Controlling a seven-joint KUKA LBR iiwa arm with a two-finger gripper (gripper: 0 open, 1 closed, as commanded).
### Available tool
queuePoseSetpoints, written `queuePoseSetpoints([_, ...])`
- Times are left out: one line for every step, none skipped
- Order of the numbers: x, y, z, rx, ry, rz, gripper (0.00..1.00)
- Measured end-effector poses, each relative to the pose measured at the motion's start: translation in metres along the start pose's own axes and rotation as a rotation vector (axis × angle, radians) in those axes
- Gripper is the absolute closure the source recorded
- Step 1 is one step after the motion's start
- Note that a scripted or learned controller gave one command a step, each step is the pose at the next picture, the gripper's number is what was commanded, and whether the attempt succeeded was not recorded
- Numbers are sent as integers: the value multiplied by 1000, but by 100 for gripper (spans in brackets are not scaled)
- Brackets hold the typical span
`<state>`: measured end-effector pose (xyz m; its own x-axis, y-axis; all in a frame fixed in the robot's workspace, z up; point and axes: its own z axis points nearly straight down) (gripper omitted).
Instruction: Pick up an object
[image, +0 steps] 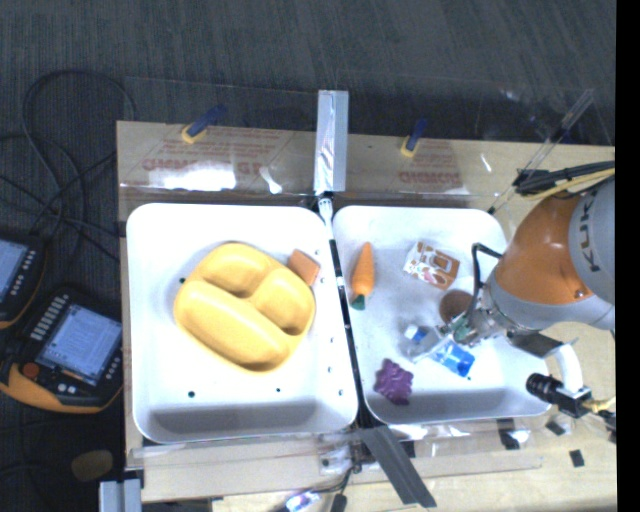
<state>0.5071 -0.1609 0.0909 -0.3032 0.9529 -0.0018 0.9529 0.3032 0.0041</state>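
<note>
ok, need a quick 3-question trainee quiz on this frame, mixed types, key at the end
1. True or false: the big yellow object lies in the left bin.
2. Which thing lies nearest the divider between the bins, in the right bin?
A. purple object
B. carrot
C. small printed packet
3. Fill in: the gripper is over the ____ bin, just above a blue and white wrapper.

Key
1. True
2. B, the carrot lies along the divider wall
3. right
</note>
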Motion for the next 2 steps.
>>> queuePoseSetpoints([-1,1,-10,-3,-1,1,100])
queuePoseSetpoints([47,72,-96,6,1,34,100])
